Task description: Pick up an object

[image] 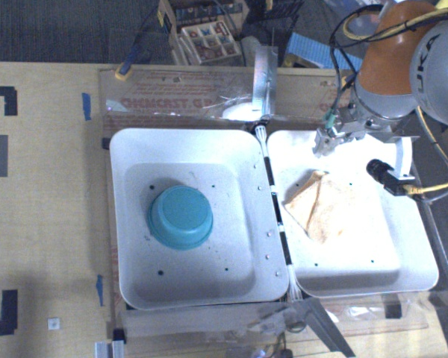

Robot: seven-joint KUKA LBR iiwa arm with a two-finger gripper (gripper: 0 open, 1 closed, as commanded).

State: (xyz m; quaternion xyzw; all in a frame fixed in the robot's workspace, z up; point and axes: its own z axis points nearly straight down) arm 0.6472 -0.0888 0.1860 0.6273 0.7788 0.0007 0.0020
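Observation:
A teal bowl (181, 216) rests upside down in the left bin (134, 155). A tan, flat cloth-like piece (319, 205) lies in the right bin (418, 267), near its left wall. My gripper (326, 142) hangs over the back left corner of the right bin, above and a little behind the tan piece. Nothing shows between its fingers. The grey arm with its orange band (392, 47) comes in from the upper right.
A black part with a cable (388, 176) juts over the right bin's right side. Cardboard and a clear plastic sheet (187, 103) lie behind the bins. A metal bracket (263, 80) stands at the back between them. Wooden bench surface (45, 222) extends left.

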